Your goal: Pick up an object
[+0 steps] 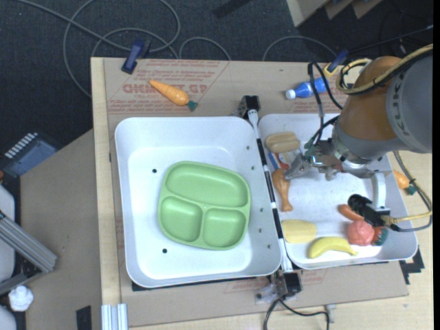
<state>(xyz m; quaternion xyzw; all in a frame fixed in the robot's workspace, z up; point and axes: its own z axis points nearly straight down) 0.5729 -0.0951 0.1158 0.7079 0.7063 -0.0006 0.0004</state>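
My gripper (300,168) hangs low over the left part of the right bin (399,253), under the grey arm with its orange band. It is just right of an orange carrot-like piece (280,191) that lies along the bin's left wall. A tan bread-like piece (282,142) lies at the back left, just behind the gripper. Along the front of the bin lie a pale yellow piece (298,230), a banana (331,247), a pink-red fruit (359,232) and a small orange-red piece (348,212). I see nothing between the fingers.
The left bin (130,157) holds a green divided plate (204,203). Behind the bins, on the cardboard, lie a toy carrot (172,92), a blue clip (135,56) and a blue-and-white bottle (306,89). Cables run around the right bin's rim.
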